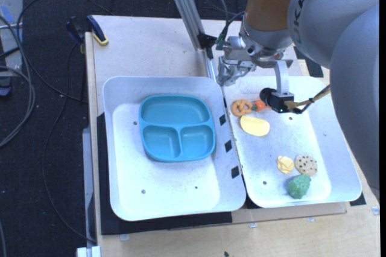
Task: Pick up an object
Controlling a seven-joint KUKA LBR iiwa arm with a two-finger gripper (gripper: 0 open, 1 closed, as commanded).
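Camera view, nearest first: two shallow white bins sit side by side on the table (151,32). The right bin (338,147) holds five small things: a lumpy green piece (298,186), a round chocolate-chip cookie (306,164), a small yellow lump (285,163), a smooth pale-yellow oval (255,126) and a knotted brown pretzel (242,107). The left bin (120,189) holds one glossy blue plastic tray (177,127) with three compartments. Farther back, the claw (232,72) hangs over the right bin's far corner; whether it is wide or narrow cannot be told.
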